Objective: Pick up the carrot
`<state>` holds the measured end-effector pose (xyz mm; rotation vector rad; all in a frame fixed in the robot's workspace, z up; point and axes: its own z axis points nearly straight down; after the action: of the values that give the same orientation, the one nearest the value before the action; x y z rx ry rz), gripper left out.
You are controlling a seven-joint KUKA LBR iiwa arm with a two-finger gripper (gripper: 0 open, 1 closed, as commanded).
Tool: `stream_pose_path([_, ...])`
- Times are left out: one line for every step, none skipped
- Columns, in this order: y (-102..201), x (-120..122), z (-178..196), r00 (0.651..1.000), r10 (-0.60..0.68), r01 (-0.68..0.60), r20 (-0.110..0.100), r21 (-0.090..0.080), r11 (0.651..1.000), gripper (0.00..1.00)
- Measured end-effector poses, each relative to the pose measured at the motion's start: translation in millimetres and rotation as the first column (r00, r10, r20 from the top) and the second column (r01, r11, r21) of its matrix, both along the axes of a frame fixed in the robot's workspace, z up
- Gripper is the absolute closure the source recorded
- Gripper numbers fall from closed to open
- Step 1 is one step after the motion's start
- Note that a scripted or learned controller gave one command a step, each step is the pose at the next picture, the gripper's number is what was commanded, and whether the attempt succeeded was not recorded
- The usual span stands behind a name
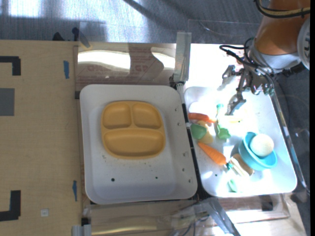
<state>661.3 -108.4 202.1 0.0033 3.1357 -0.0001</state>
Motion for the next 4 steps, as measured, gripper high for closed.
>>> stream_pose_path([15, -69, -103, 1.000, -0.024, 0.024, -0.001, 0.000, 1.000, 0.00])
stream_pose_path([9, -136, -112, 0.993, -0.119, 0.119, 0.008, 0.000, 0.993, 0.00])
stream_pose_path([9, -131, -98, 0.993, -0.117, 0.117, 0.022, -0.001, 0.993, 1.00])
stream_pose_path([1, -174, -111, 0.926, -0.376, 0.376, 0.014, 0.008, 0.926, 1.00])
